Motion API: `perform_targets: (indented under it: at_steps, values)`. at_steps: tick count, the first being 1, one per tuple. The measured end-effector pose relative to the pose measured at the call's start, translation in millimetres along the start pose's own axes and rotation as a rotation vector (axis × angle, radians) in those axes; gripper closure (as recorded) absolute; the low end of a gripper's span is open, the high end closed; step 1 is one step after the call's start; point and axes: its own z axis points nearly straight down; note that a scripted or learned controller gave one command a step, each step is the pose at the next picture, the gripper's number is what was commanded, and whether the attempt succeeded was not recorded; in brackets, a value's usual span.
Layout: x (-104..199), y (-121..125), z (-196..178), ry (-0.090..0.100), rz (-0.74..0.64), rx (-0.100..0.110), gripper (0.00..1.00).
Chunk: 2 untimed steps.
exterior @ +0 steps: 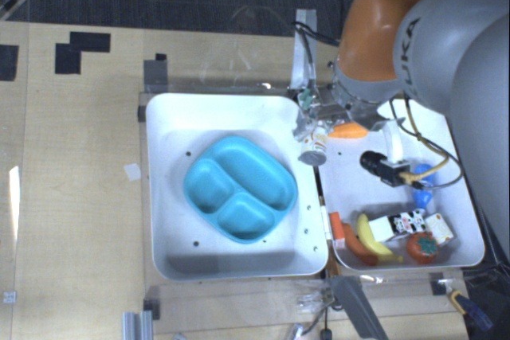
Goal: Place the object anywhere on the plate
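gripper at the end of the grey and orange arm, poised over the seam between the two white bins, near their far edge. cannot tell how wide it stands, nor whether it truly grips anything. directly beneath it, a small pale object with a round grey end, seen against the upper right corner of the left bin, close to the wall shared with the right bin; touching the gripper or just below it, unclear which. well apart from that object, down and to the left, a blue plate with three compartments, lying in the middle of the left bin. just right of the gripper, an orange piece in the right bin. along that bin's near edge, a yellow banana, a reddish-orange stick at its left, a white patterned box, and a round red fruit. a small blue item further up, near the bin's middle.
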Motion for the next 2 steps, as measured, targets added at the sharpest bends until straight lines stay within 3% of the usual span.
perform_targets:
  at_steps: [1, 2]
  values:
    - [74.7, 0.9, -11.7, 0.000, -0.093, -0.002, 1.00]
    - [122.2, 13.0, 1.5, 0.000, -0.146, -0.002, 1.00]
